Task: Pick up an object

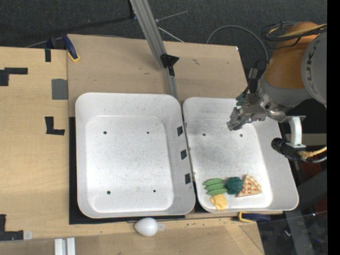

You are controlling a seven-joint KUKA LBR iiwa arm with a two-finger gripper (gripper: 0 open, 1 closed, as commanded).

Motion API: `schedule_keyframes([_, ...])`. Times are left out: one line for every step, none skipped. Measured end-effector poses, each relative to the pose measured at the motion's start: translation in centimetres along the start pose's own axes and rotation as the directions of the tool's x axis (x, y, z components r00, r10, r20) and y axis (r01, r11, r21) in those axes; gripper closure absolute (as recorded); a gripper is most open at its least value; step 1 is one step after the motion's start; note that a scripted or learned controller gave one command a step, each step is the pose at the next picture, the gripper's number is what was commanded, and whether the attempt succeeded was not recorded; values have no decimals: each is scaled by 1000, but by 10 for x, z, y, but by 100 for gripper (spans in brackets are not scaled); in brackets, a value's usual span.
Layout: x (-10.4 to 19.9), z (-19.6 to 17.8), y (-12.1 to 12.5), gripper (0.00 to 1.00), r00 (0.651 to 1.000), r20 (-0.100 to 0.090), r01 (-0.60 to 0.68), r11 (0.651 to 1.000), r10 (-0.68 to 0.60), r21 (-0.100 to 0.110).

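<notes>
Hanging above the far end of the right bin, the gripper is seen too dimly for its state to be told. Well nearer along that bin, green beans, broccoli, pizza slice and corn are packed touching; a neighbour could be nudged. Beyond the bin, plywood bench and dark carpet are seen

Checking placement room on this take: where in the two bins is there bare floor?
The shallow white left bin offers bare floor wall to wall. The white right bin is bare between the pincer and its near edge, where small toy foods crowd.
</notes>
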State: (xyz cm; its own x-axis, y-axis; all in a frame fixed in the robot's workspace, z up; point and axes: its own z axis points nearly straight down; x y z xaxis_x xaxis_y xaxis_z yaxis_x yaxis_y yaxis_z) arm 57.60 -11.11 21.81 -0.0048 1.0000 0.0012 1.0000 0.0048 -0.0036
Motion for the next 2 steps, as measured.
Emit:
schedule_keyframes([43,3,-21,100,1000,0,0,1000,0,0])
schedule_keyframes([97,11,-33,100,1000,-1,2,1000,-2,0])
